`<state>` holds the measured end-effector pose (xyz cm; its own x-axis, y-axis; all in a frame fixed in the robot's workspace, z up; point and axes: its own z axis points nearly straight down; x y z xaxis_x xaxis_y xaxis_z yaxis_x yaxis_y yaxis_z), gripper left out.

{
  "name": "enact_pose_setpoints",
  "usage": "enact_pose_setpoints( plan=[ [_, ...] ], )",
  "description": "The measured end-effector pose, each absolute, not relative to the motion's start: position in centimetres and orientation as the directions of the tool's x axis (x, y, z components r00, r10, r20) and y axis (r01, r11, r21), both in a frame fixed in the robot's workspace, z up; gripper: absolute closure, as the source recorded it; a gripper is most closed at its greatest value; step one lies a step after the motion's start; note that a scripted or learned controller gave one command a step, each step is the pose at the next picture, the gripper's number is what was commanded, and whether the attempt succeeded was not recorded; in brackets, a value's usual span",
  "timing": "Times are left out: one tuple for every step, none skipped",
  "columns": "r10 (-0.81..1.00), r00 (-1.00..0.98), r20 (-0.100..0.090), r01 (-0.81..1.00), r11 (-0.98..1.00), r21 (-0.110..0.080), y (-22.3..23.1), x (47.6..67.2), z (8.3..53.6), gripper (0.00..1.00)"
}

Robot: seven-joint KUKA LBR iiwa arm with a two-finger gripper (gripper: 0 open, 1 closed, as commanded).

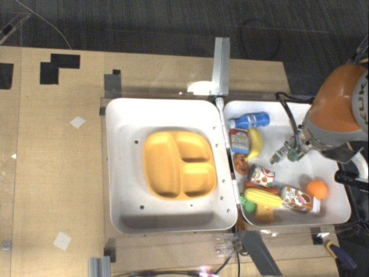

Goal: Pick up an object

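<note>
My gripper hangs over the bare middle of the right bin, with the orange-banded arm reaching in from the right. Nothing shows in it. To its left lie a yellow banana, a blue bottle and a red-and-white packet. Below it are a small juice carton, a corn cob, a second carton and an orange ball. A small brown item lies by the bin's left wall.
The left bin holds a yellow divided tray. A metal post stands behind the seam between the bins. A yellow block and a green piece sit at the right bin's front edge.
</note>
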<state>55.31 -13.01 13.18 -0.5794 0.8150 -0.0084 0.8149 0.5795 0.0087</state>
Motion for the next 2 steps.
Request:
enact_pose_setpoints(
  plan=[
    [0.816,-0.578,-0.009,0.816,0.578,0.008,-14.0,50.1,18.8,1.0],
    [0.835,-0.55,-0.007,0.835,0.55,0.004,-19.2,48.8,18.6,1.0]
  ],
)
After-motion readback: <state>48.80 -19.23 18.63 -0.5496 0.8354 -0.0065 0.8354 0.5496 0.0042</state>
